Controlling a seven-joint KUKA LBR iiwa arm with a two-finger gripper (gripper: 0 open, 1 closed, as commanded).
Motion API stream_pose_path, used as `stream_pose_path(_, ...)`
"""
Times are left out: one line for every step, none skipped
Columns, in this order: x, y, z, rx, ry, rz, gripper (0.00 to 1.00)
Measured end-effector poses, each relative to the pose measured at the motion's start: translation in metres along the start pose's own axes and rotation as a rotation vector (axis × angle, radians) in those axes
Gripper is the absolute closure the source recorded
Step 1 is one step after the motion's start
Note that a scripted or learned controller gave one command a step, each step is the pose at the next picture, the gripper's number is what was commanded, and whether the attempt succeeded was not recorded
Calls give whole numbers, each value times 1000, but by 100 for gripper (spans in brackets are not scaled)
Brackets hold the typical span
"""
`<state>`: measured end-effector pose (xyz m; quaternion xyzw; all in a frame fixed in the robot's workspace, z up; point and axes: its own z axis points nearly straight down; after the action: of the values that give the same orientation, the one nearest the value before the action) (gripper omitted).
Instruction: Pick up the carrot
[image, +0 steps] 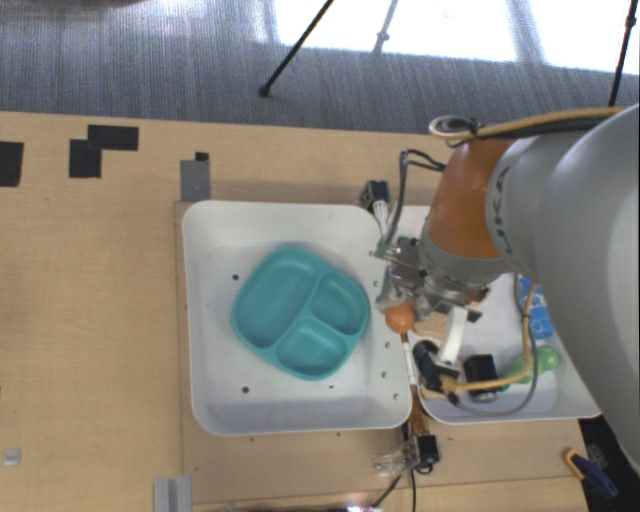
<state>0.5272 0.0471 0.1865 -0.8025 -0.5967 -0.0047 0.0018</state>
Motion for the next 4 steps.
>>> stream_pose_path(70,-29,25,6,-9,237,100)
stream_pose_path(75,-64,-51,1,-7,731,100)
stream_pose_path(47,-28,-69,-4,-7,971,100)
stream_pose_path(6,-39,-10,3,-15,1015,100)
